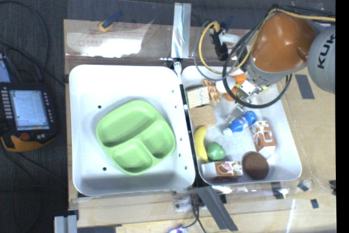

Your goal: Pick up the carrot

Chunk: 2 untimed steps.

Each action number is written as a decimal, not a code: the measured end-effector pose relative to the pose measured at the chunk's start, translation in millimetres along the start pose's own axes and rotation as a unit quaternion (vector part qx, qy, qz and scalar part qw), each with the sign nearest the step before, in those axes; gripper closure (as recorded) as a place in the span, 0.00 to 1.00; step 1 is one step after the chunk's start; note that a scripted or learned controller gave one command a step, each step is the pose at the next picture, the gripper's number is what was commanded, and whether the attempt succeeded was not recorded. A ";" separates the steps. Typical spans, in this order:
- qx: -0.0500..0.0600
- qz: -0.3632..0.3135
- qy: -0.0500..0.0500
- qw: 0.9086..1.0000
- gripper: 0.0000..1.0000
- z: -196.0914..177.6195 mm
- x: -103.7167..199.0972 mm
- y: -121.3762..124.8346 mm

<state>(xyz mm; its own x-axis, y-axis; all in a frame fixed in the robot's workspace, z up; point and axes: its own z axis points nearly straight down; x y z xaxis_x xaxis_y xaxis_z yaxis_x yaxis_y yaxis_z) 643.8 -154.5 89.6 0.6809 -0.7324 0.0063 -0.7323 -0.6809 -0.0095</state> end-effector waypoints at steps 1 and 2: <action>-0.003 0.077 -0.001 0.997 0.00 0.7 -24.6 -38.8; -0.003 0.127 -0.002 0.992 0.00 -55.3 -1.1 24.6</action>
<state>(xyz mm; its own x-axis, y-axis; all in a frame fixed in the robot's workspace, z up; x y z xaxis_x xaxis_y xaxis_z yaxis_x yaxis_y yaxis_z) 624.4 -170.6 144.7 0.4753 -0.8798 -0.0001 -0.8798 -0.4753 -0.0051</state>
